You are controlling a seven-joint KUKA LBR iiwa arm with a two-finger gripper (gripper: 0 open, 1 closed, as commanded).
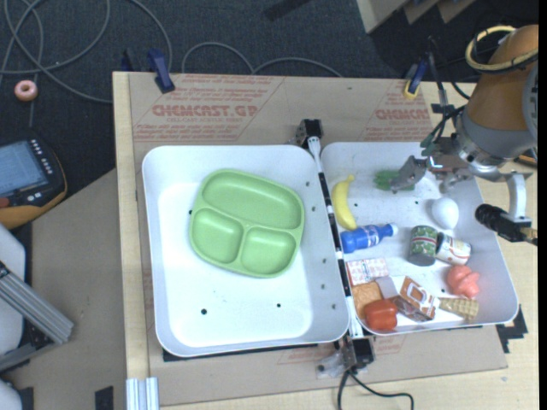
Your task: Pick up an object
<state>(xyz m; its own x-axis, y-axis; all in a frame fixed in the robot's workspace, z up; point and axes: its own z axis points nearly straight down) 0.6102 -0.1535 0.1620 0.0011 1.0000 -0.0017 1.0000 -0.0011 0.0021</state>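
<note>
I see the gripper [425, 164] at the far end of the right bin [504, 290], hanging off the grey arm [504, 101] that comes in from the right; I cannot tell how its fingers are set, as they blur into the wrist hardware. A small green item [389, 178] lies in the bin just left of the gripper, close to it, though I can't tell whether they touch or what it is. A little nearer to me than the gripper sits a white egg [444, 210]. Left of that, a banana [343, 202] lies along the bin's left wall, and just below it a blue bottle [366, 237] lies on its side with its white cap pointing right. Right of the bottle stands a dark green can [422, 243], with a small white jar [453, 249] touching it on the right. Below the jar is a pink lump [462, 280]. The near end of the bin is crowded: a checked packet [362, 271], a cracker [367, 293], a tomato [380, 316], a small printed carton [416, 298] and a waffle-like piece [460, 307], all packed close together. In the left bin [171, 306] a pale green divided plate [247, 222] rests flat toward the far side. Both bins sit on a cardboard sheet [205, 105] held by blue clamps [159, 69] at the far edge.
</note>
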